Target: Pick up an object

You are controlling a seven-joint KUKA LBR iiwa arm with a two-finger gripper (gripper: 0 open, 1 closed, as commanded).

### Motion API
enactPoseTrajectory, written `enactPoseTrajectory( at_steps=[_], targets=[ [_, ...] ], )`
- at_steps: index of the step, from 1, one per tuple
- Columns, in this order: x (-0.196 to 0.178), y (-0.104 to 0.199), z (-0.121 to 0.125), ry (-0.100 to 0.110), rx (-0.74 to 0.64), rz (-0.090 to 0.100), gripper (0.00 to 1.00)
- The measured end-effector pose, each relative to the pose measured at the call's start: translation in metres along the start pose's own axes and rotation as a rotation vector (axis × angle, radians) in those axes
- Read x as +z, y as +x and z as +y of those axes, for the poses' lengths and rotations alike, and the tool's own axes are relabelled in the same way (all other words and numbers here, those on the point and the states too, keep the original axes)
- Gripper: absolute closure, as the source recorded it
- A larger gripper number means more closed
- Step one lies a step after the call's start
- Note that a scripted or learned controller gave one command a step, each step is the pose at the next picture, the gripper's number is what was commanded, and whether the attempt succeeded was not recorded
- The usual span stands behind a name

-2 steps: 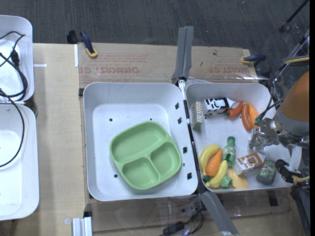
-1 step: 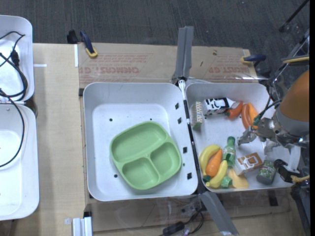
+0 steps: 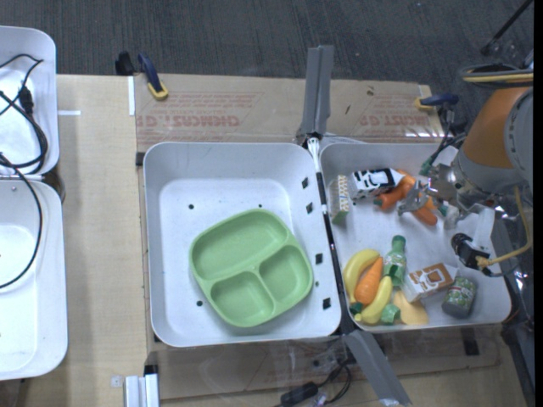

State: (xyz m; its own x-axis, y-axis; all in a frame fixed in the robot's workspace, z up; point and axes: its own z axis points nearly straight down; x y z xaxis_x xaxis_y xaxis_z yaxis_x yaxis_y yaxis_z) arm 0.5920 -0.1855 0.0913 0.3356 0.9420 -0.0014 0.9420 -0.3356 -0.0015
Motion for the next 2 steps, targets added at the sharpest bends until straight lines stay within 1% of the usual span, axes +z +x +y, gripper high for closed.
enactPoseTrajectory(
  at_steps=[1, 2],
  targets=[
    [0.0022, 0.0067, 0.0525, 0.017, 0.128, 0.005, 0.0],
    [-0.0055, 0.0052, 0.051, 0.024, 0.126, 0.0, 1.0]
  ],
)
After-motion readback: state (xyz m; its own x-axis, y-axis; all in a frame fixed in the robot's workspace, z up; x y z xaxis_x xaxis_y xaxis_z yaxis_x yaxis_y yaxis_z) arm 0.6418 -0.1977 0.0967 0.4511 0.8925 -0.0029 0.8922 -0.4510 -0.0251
